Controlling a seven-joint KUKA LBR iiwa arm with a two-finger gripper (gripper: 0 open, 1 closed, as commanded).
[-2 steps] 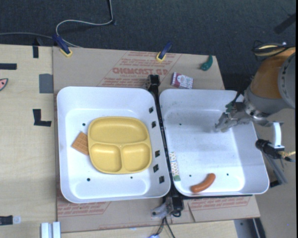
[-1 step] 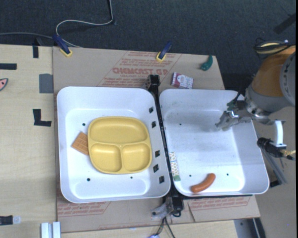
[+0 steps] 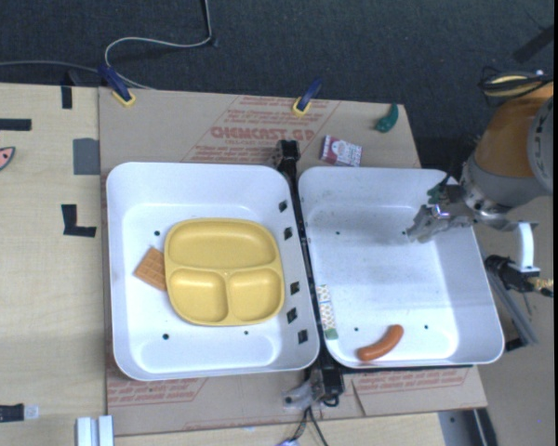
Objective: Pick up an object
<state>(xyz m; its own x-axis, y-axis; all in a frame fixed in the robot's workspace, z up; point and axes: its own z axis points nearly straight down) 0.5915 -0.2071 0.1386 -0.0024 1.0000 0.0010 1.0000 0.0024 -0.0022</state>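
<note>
Toward the six o'clock edge of the right bin (image 3: 465,328), a small orange sausage-shaped object (image 3: 381,343) is seen lying flat on the floor, its ends curled slightly upward; it is judged the likeliest target, since it lies loose and apart from the walls on most sides, though close to the near rim. At about nine o'clock from it, across the divider, the left bin (image 3: 130,342) is occupied by a yellow compartment tray (image 3: 225,269), under whose nine o'clock edge a tan cracker-like piece (image 3: 152,268) is partly tucked, which would make that piece awkward to take. Beyond the bins at twelve o'clock, a small red and white packet (image 3: 339,150) is left on the cardboard. The gripper (image 3: 426,223) is held at the three o'clock side of the right bin, well apart from the sausage, with nothing seen between its tips; whether the pincer is apart or together cannot be told. The arm (image 3: 511,156) is reached in from three o'clock, wrist angled down and leftward over the bin's rim.
</note>
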